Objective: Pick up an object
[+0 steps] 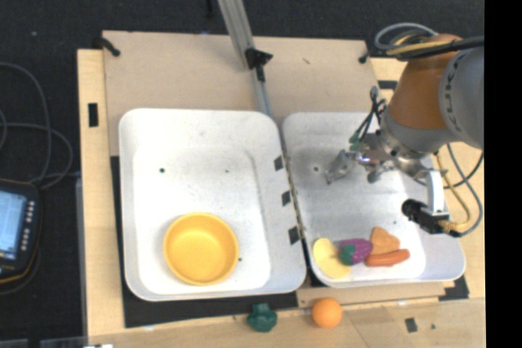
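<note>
Over the right bin (326,134), the pincer (352,168) hangs with fingers spread apart, holding nothing.

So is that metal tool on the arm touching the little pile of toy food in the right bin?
Apart. The camera view shows bare white bin floor between the tool and the toy food lying at the bin's near edge.

A yellow bowl (201,248) sits in a white bin (196,134); orange ball (326,312), green toy (262,318), purple piece (356,248) lower right.
</note>
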`<state>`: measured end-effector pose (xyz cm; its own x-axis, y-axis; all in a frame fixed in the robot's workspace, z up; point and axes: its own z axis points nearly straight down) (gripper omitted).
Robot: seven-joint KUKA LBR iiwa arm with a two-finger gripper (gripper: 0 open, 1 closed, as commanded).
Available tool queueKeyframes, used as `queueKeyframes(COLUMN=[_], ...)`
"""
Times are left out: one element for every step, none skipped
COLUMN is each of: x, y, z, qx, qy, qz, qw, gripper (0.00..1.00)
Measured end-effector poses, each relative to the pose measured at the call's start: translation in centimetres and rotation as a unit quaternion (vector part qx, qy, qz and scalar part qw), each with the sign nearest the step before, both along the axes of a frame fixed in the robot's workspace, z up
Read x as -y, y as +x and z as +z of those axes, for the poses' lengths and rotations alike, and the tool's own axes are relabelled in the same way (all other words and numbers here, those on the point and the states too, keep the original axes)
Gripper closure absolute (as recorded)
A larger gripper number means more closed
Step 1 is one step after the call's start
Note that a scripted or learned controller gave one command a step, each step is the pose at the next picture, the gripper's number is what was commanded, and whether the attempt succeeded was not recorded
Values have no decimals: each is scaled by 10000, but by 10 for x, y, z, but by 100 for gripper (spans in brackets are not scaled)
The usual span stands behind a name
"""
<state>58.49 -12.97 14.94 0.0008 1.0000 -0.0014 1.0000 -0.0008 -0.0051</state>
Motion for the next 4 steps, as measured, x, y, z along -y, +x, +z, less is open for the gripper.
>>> queueKeyframes(x=[1, 2, 1, 2], y=[-1, 1, 1, 3], z=[-51, -37, 27, 66], qx=[15, 46, 67, 60], qy=[-2, 4, -2, -1], qz=[-2, -27, 17, 17], qw=[10000, 10000, 10000, 10000], gripper=[0, 100, 100, 100])
